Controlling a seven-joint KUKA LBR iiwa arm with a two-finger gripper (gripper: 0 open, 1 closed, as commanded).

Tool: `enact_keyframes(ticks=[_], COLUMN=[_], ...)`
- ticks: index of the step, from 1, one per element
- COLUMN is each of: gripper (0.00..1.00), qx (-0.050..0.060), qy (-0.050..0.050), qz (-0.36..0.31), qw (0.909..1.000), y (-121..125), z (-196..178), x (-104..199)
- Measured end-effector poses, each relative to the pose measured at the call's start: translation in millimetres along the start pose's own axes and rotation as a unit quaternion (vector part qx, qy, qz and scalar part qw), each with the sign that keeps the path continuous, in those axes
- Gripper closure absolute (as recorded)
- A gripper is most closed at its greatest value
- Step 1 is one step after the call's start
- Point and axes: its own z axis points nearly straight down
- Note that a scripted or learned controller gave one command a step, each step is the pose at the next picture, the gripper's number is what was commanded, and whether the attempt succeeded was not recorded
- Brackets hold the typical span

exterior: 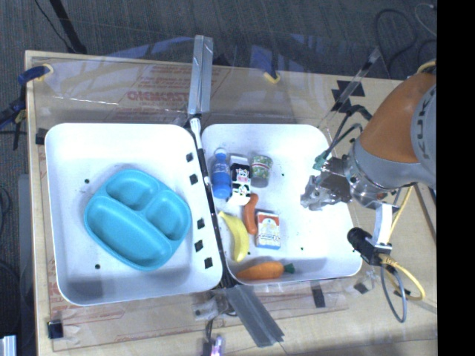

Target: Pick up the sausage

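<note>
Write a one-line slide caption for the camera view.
Claw hovers over the right bin, apart from the sausage lying between banana and carton.

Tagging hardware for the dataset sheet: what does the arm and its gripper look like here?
The arm enters from the view's right: a rounded orange band above a grey wrist section. The gripper is a compact grey metal assembly with a small green spot near its top. Thin dark cables run along the wrist, and a yellow cable loops below it beside a black connector.
</note>
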Motion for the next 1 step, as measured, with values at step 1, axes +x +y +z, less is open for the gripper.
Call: enact_keyframes(ticks=[1], gripper=[1.0], qx=[0.0], qy=[0.0], qz=[0.1], qw=[0.995], y=[-23.4], z=[-7.8], x=[7.8])
